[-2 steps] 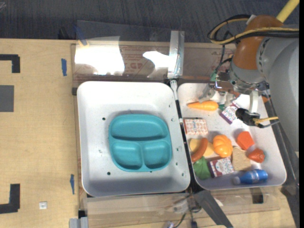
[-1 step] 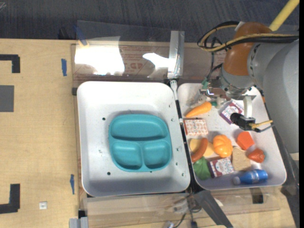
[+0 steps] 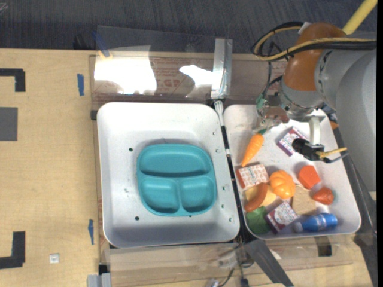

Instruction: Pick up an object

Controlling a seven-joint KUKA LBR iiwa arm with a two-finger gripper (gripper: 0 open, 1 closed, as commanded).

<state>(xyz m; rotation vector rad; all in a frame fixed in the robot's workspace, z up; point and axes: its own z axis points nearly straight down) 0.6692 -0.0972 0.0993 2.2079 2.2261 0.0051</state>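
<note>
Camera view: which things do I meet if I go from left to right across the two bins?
Teal tray → carrot → small orange pumpkin → red-orange block → red tomato.

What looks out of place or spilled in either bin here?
Nothing stands out. The teal divided tray sits flat in the left bin. The toy food, including the carrot and blue bottle, lies jumbled but inside the right bin.

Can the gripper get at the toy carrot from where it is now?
Probably yes. The gripper hangs just above the toy carrot, which lies at the pile's top edge with bare right bin floor beside it; only its lower tip touches other toys.
</note>
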